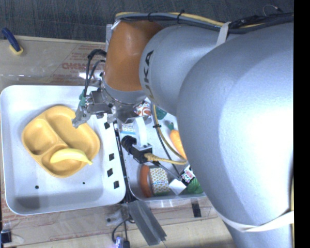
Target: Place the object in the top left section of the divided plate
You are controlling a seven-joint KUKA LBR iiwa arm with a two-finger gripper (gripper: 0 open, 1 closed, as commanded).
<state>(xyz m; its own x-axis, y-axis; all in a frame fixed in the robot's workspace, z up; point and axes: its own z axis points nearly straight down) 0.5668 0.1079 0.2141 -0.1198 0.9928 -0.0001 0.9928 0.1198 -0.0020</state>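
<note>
A yellow divided plate [41,138] is seen lying in the left white bin [20,200]. A banana [70,156] is found resting in the plate's lower section, nearest the bottom of the view; the other two sections, including the upper left one, are judged to be bare. The gripper [80,119] is positioned over the plate's upper right rim, at the end of the grey arm [222,112] with its orange band [126,56]. Whether the hand is spread or pressed together cannot be told, and nothing is made out between its tips.

The right bin [144,198] is largely covered by the arm; a carrot-like orange item [176,143] and a small can [154,181] are noted in it.

If the banana is the object meant, the placement is judged not completed: it sits in the wrong compartment. A pick-up and transfer to the top left section remain outstanding.
</note>
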